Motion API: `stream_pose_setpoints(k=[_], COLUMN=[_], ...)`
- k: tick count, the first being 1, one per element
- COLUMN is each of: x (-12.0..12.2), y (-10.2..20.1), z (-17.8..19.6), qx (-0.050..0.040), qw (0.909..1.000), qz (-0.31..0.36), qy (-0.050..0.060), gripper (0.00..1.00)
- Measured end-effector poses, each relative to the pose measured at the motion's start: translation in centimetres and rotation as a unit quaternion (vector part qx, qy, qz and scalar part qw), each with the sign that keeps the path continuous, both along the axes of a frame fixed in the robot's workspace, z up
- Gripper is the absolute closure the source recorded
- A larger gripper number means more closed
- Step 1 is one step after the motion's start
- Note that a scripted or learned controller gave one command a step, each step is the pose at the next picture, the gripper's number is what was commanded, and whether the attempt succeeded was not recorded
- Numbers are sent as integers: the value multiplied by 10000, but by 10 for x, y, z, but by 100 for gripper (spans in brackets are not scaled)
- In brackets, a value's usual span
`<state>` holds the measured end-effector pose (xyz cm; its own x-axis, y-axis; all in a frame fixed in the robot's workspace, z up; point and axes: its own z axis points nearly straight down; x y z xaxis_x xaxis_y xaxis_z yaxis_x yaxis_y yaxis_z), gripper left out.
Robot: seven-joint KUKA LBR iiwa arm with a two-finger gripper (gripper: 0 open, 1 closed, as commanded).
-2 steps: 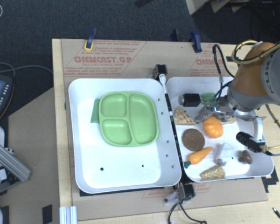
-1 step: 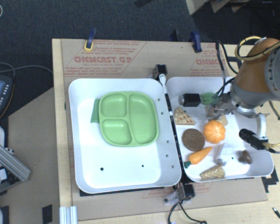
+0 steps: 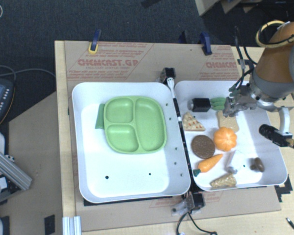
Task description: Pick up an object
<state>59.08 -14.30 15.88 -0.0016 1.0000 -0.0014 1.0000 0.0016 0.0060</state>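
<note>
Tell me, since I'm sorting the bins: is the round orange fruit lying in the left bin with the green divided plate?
No, the round orange fruit lies in the right white bin, while the green divided plate sits in the left white bin.

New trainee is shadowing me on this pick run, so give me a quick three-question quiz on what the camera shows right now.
1. True or false: the green divided plate lies in the right bin.
2. Multiple choice: what lies directly beside the orange fruit, on its camera-left? A) the brown round cookie B) a blue cup C) a banana
3. Fill in: the gripper hovers over the far part of the ______ bin, near the black block.

Key
1. False: it lies in the left bin.
2. A
3. right
</note>
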Motion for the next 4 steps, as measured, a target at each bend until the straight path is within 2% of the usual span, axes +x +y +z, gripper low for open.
stream_pose_setpoints(k=[1, 2, 4], x=[-3, -3, 10], y=[-3, -3, 108], z=[63, 67, 65], qx=[-6, 1, 22], qw=[10000, 10000, 10000], qz=[-4, -4, 28], qy=[-12, 13, 39], gripper=[100, 100, 100])
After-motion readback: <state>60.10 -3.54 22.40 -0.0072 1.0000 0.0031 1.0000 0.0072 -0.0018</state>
